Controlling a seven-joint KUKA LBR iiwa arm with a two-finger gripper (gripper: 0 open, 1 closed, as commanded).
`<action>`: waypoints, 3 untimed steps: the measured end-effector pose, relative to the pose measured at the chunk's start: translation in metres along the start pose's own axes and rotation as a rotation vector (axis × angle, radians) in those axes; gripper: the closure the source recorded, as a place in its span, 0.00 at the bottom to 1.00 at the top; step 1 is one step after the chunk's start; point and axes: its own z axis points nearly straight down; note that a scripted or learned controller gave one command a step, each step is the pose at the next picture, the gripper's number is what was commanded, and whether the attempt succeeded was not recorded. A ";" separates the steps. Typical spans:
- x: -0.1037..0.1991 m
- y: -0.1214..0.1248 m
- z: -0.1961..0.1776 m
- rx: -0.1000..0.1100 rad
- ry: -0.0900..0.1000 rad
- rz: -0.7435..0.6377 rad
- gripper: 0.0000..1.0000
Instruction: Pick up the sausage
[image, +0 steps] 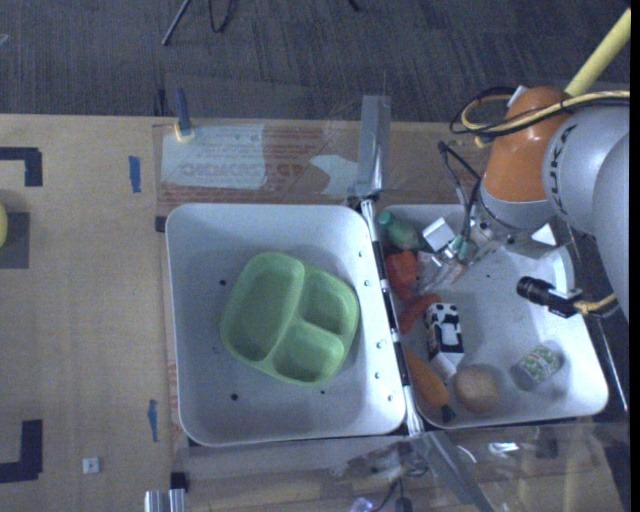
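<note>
Bench: a tan bench top (80, 330) seen from above at a slant, bearing two shallow white bins side by side.
Left bin: a shallow white square bin (200, 400); inside it lies a light green plastic plate with three compartments (290, 317), turned at an angle.
Right bin: a shallow white bin (560, 400) crowded along its left wall with small items.
Arm: a grey robot arm with an orange band above the wrist (525, 150) reaches in from the right, over the upper part of the right bin.
Claw: the two-finger gripper (455, 250) hangs over the bin's upper left area; whether it is open or closed cannot be told.
Sausage: a reddish-brown sausage (413, 310) lies near the right bin's left wall, just below the claw, partly hidden by a black-and-white cow-patterned carton (444, 330).
Other items: a green rounded object (402, 234) in the top left corner; a red-orange piece (402, 270) below it; an orange carrot (428, 376) along the lower left wall; a brown round potato-like object (477, 387) beside it; a small clear container with green contents (539, 364) at lower right.
</note>
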 end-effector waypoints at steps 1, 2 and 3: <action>0.002 0.001 -0.003 -0.004 0.002 0.023 0.00; 0.001 0.001 -0.001 0.000 -0.002 -0.009 0.00; 0.004 0.003 -0.004 -0.008 0.003 0.059 0.00</action>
